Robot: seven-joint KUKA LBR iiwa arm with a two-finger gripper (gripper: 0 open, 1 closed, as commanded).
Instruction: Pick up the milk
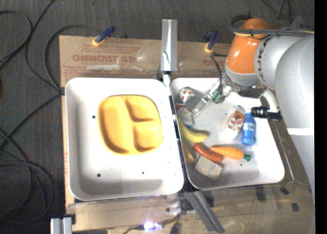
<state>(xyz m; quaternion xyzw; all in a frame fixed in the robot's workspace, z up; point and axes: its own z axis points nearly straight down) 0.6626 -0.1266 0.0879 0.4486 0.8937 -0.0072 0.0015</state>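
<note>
Brown bench [102, 59] bears 2 white bins [76, 177] side by side

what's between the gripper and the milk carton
In the camera view, only bare white floor of the right bin lies between the gripper and the milk carton; nothing sits in that stretch.

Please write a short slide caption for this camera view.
Gripper lowered into the right bin, left of the milk carton; yellow tray in left bin.

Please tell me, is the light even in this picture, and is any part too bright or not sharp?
Camera view: the arm's grey shell at the right is overexposed to almost plain white; the yellow tray glares softly; a small light flare shows at the bottom edge; the milk and small items near it look slightly blurred.
</note>
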